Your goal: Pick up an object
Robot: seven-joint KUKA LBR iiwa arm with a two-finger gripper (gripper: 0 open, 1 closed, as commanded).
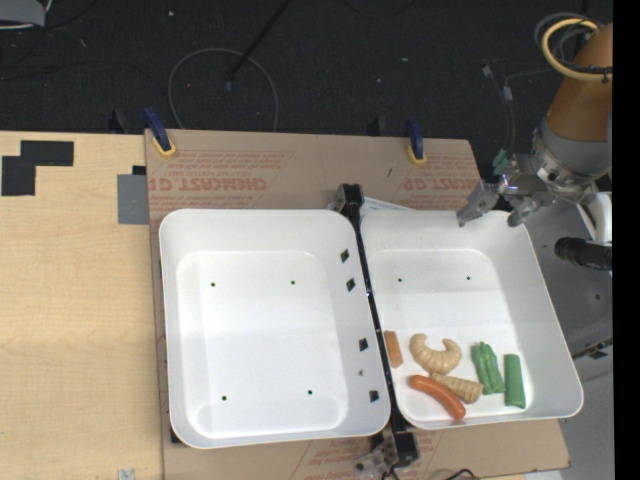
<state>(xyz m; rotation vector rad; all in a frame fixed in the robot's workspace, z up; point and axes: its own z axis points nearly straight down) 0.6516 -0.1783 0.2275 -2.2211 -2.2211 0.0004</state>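
— Where do we start, at the tool?

— Yes. We see the gripper (497, 206) at the far right corner of the right bin (455, 268), above its back rim. Its two fingers (473, 208) stand spread apart, one pointing left and down, the other toward the right, and nothing sits between them. We see them touch none of the objects.

— And above it?

— The grey wrist leads up into the orange band (580, 108) of the arm, at the right side of the view.

— Where are the things to pick?

— All in the near part of the right bin, well apart from the gripper. We count a small orange piece (394, 348) close to the divider, a pale curved piece (436, 352) just right of it, a tan ridged piece (460, 386) below that, and an orange-red sausage shape (438, 396) lying at a slant nearest the front rim. Further right lie two green pieces, a darker one (488, 368) and a brighter one (514, 380), side by side.

— And the surroundings?

— The left bin (262, 318) touches the right one along a black strip. Both rest on a cardboard sheet (290, 168) held by two clamps (158, 138) at its back edge. A pale wooden bench (70, 308) extends left, and beyond it we see dark floor with cables (225, 78).
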